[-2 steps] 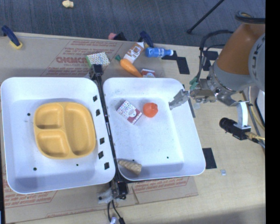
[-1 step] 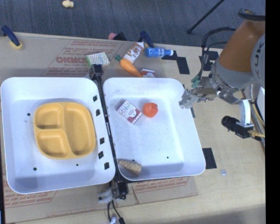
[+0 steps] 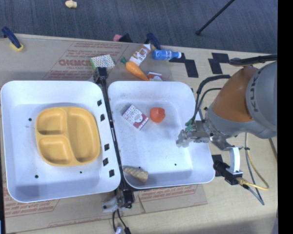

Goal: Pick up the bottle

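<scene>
Two bins, bottle in neither: small bottle (image 3: 166, 55) with blue body lies on side on cardboard behind right bin (image 3: 185, 172), beside carrot (image 3: 136, 70) and white bottle-shaped toy (image 3: 140, 54). Gripper (image 3: 184, 138) low over right bin's right side, well apart from bottle; finger state unreadable, nothing visibly held. Judgement: light, rigid, smooth plastic, rolls easily, so grasp across mid-body. Bin also holds printed box (image 3: 135, 117), orange-red round toy (image 3: 157, 114), brown piece (image 3: 136, 174). Yellow divided plate (image 3: 67, 135) in left bin.

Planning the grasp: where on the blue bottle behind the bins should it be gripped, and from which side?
Probably the bottle at mid-body, from above: it lies on its side on the bench, long axis across the view, so close across its narrow width. The pincer is at the right bin's right edge.
</scene>
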Controlling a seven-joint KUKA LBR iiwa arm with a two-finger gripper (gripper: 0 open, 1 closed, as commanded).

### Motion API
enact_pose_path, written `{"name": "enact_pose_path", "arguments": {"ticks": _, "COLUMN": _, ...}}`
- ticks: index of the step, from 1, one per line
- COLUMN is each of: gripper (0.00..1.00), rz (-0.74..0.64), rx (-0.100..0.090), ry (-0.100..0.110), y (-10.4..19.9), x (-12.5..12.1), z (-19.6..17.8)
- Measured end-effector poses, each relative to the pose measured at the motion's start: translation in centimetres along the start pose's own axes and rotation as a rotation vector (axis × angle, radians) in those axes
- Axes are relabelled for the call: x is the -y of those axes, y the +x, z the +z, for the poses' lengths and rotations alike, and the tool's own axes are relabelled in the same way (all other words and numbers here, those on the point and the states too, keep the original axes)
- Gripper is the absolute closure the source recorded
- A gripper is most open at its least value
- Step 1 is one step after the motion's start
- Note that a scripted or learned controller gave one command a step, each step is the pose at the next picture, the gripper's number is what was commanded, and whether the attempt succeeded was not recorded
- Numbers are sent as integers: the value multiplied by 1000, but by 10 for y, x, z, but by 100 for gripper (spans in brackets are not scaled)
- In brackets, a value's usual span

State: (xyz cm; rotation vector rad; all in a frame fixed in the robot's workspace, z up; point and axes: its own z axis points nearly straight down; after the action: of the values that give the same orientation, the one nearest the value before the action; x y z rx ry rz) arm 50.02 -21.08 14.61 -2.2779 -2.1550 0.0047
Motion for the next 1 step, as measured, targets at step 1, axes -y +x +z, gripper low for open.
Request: {"name": "enact_pose_path", "arguments": {"ticks": 1, "gripper": 100, "rz": -218, "rx": 1, "ry": -4, "y": 5, "x": 24, "z": -42}}
